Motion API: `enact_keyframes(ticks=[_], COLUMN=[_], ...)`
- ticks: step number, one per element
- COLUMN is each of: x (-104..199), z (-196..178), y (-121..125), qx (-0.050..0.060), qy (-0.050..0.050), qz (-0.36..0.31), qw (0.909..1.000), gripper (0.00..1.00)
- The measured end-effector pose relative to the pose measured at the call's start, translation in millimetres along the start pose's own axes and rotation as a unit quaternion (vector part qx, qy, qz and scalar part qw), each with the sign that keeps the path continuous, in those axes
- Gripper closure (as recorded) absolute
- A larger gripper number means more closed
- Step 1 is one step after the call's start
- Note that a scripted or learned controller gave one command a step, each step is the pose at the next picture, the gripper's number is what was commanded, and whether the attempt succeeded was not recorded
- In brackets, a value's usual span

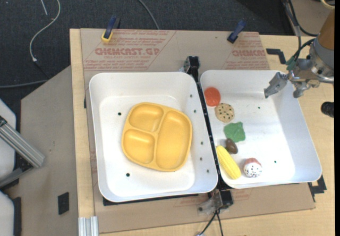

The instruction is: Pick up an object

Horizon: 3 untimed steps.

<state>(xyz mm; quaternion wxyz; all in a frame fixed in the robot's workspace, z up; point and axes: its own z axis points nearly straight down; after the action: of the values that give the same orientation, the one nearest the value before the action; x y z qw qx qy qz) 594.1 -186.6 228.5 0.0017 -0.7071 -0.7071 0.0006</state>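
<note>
Nearest us, along the front rim of the right bin (311, 168), we see a pink-and-white ball (252, 168) and, just beside it to the left, a yellow corn cob (228, 162) lying close against the bin's left wall. Just behind the cob sits a small brown piece (232, 146), touching or nearly touching a green leafy toy (234, 132). Farther back come a speckled cookie (224, 112) and then an orange-red round piece (212, 96) — all 6 things run in a line down the left side of this bin, hard by the wall shared with the left bin (98, 123).

The right half of the right bin's floor is bare white, so there is open room there from the front rim to the back.

In the left bin, a yellow plate (158, 136) with 3 compartments sits near the middle, with bare floor all around it.

At the far right, the gripper (286, 84) hangs over the back right corner of the right bin, well apart from the row of toys — its 2 fingers are spread and nothing is between them. The arm (325, 49) leads off to the right edge.
</note>
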Motion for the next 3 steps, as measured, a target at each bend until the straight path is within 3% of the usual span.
enact_keyframes(ticks=[2, 3], x=[-9.7, -9.7], z=[115.3, 100.1], y=[5.2, 7.1], qx=[0.002, -0.002], qy=[0.0, 0.0], qz=[0.0, 0.0], qw=[1.0, 1.0], gripper=[0.0, 1.0])
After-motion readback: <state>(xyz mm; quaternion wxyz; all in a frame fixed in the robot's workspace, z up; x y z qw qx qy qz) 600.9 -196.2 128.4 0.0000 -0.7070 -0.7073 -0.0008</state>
